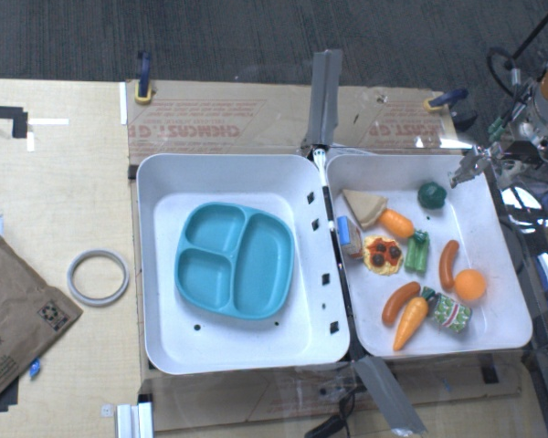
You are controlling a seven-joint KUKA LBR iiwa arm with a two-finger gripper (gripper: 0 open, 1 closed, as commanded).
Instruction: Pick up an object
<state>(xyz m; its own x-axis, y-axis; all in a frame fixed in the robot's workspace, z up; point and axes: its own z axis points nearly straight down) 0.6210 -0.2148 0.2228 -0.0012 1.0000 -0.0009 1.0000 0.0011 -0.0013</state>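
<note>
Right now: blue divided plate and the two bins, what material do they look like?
Blue divided plate: likely moulded plastic, uniform teal colour, soft sheen, rounded compartment ridges. Left bin and right bin: likely thin formed white plastic, smooth semi-gloss walls, rounded corners. Plastic is a guess from looks alone.

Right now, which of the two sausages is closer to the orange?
The upright sausage, just left of the orange. The other sausage lies slanted farther left, beside the carrot.

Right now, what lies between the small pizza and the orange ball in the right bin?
In the camera view, a green packet and a red sausage lie between the pizza and the orange ball.
</note>
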